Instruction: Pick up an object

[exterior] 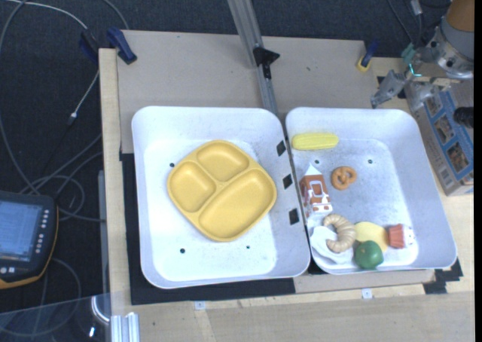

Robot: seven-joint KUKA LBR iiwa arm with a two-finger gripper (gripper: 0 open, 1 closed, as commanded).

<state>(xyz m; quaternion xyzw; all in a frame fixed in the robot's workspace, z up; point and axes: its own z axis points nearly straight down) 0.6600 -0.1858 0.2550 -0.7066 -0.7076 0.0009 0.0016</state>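
The right bin holds a yellow corn cob at its back, a brown pretzel and a red and white carton in the middle. In its front corner lie a beige pastry, a yellow lemon, a green lime and a small orange-red piece. My gripper hangs at the bin's back right corner, just outside its rim and above the bench. It is open with nothing between its fingers, well away from every object.
The left bin holds a yellow divided plate. A slanted metal post rises behind the gap between the bins. A printed box lies along the right bin's right side. Blue clamps grip the bench's back edge.
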